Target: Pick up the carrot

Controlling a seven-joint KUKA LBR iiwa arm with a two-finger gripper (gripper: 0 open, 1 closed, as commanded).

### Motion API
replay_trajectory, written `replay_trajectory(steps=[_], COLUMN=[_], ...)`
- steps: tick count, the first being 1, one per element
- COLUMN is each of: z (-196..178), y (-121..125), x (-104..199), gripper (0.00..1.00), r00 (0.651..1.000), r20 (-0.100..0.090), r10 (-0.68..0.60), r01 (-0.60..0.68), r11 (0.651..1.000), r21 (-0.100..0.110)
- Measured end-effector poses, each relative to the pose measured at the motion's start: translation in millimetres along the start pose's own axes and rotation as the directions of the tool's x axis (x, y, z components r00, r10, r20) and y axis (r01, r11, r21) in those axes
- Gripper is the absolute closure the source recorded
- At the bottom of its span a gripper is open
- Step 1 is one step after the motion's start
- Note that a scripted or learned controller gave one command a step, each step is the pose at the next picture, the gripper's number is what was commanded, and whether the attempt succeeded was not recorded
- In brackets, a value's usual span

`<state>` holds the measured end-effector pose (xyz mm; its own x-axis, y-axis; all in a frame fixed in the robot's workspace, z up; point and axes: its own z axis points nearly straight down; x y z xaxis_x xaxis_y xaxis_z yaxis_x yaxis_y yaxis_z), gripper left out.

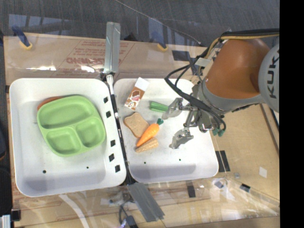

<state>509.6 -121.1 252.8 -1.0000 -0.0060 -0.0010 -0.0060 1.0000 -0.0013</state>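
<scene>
The orange carrot (148,132) with a small green top lies tilted in the right bin (204,163), near its middle left. My gripper (176,125) hangs over the same bin, just to the right of the carrot and apart from it. Its two fingers (181,138) are spread open with nothing between them. The grey and orange wrist fills the bin's upper right.
A bread slice (136,124) touches the carrot's left side, and a tan piece (147,146) lies under its lower end. A small carton (135,98) and a green item (157,106) sit further back. The left bin (23,170) holds a green divided plate (71,125).
</scene>
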Motion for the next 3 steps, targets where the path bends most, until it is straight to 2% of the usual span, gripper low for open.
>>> replay_trajectory(steps=[1,2,3], z=[148.4,132.4,58.5], y=[6.6,7.8,80.4], x=[-58.8,-63.5,-73.8], gripper=[0.00,1.00,1.00], r00=[1.000,1.000,0.949], r20=[-0.012,0.001,0.004], r10=[0.002,-0.006,0.314], r01=[-0.002,0.006,-0.314], r11=[1.000,1.000,0.949], r21=[-0.004,-0.001,-0.003])
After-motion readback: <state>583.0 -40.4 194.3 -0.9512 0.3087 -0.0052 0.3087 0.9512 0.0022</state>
